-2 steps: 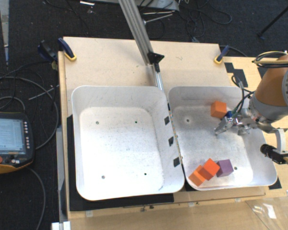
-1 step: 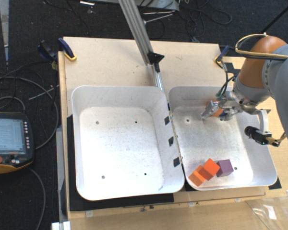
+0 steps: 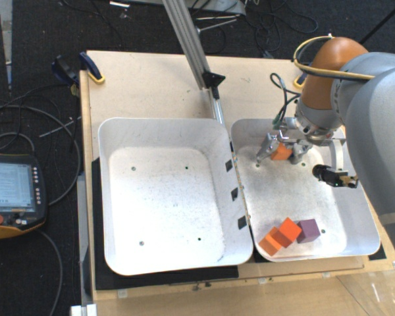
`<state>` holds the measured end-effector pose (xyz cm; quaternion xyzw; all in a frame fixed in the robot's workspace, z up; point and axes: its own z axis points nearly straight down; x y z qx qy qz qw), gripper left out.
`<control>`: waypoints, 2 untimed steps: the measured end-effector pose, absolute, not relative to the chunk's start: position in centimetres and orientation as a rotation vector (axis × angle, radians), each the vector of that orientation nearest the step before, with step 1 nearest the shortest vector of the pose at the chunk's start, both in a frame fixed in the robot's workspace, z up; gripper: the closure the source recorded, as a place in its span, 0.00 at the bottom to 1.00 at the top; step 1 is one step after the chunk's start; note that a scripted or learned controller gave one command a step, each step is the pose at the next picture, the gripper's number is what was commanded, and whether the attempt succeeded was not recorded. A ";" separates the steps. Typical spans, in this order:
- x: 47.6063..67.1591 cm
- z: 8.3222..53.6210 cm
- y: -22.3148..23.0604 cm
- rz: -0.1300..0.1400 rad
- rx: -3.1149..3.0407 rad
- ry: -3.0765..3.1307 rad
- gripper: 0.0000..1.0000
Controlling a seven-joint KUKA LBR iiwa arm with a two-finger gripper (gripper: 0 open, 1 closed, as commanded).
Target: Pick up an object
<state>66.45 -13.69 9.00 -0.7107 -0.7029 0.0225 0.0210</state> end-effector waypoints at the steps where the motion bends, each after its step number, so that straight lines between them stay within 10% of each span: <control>1: 66.3 9.9 -13.9 0.069 -2.203 -2.177 1.00; 2: 63.7 20.1 -4.5 -0.009 -2.212 -2.233 1.00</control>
